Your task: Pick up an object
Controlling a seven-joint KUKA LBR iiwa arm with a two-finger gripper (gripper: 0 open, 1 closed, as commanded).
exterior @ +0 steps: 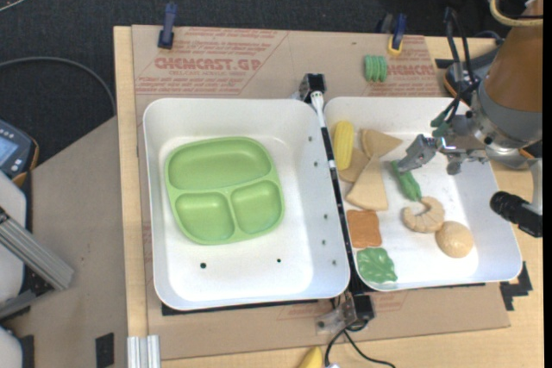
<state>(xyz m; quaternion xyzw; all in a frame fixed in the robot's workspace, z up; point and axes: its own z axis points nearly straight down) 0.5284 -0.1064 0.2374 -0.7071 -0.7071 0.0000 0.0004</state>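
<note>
Down in the right bin, the tool hangs with fingers spread, gripping nothing — directly over the green pepper, beside 2 tan wedges.

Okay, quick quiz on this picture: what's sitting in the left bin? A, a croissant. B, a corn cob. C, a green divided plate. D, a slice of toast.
C: the green divided plate lies in the left bin, while the corn cob, croissant and toast slice are all in the right bin.
</note>
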